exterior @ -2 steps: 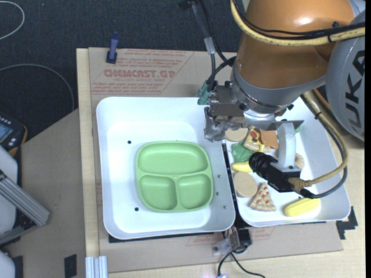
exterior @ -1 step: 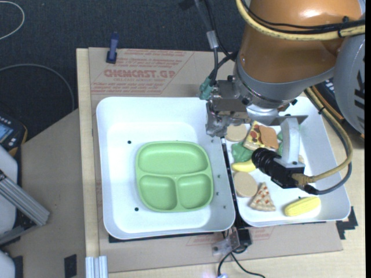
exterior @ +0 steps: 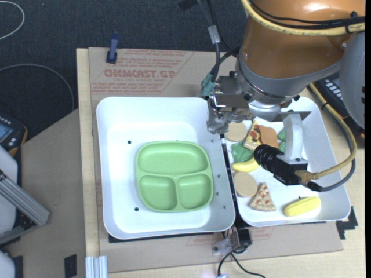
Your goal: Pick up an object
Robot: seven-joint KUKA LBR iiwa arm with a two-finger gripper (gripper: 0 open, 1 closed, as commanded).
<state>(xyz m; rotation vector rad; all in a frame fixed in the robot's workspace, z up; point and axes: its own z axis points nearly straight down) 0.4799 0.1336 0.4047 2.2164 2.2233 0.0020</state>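
A: Checking the gripper (exterior: 222, 117): it hangs at the wall between the two bins. Whether it is apart or together cannot be determined.

B: Nearest candidate?

A: The tan disc (exterior: 236, 133), close beside the gripper on its right bin (exterior: 326, 150) side. Being round, it has no long axis. The yellow banana (exterior: 244, 167) lies farther out the same way. The green plate (exterior: 174, 175) lies opposite, well apart.

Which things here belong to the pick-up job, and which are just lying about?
Job: gripper; right bin; in it pizza slice, corn cob, banana, tan disc.
Lying about: green plate in left bin, blue clip, cardboard sheet.
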